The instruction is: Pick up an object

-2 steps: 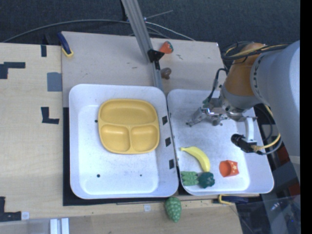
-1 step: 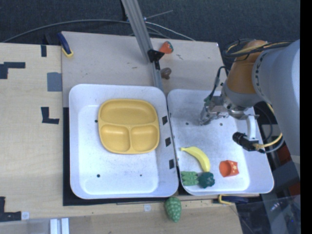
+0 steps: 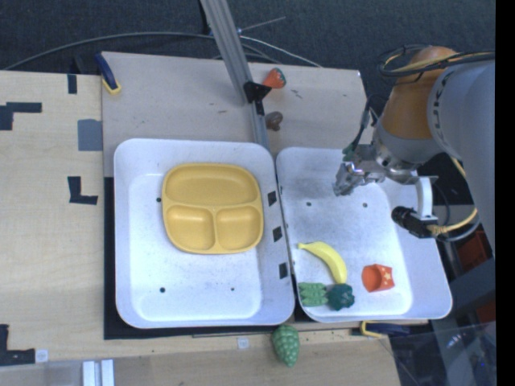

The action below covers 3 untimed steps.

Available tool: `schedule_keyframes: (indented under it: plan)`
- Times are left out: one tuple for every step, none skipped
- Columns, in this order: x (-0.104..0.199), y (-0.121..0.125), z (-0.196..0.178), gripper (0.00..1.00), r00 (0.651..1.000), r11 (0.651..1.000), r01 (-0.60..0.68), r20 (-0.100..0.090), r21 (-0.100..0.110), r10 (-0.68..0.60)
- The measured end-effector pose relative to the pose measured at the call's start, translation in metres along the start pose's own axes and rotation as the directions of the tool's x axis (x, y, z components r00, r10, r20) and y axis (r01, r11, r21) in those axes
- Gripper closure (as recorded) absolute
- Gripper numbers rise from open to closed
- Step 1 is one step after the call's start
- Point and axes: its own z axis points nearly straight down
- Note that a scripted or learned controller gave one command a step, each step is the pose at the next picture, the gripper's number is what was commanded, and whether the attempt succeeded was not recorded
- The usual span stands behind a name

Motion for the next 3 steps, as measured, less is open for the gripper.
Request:
schedule_keyframes:
  plan:
    - [0.000,0.003,-0.064,1.00,1.000,1.000,0.000,0.001,-0.003,0.000]
    - [0.003,0.005,-0.107,1.00,1.000,1.000,0.000,0.001,-0.002,0.000]
    - [0.064,-0.009,-0.106,1.00,1.000,1.000,0.005,-0.002,0.004,-0.005]
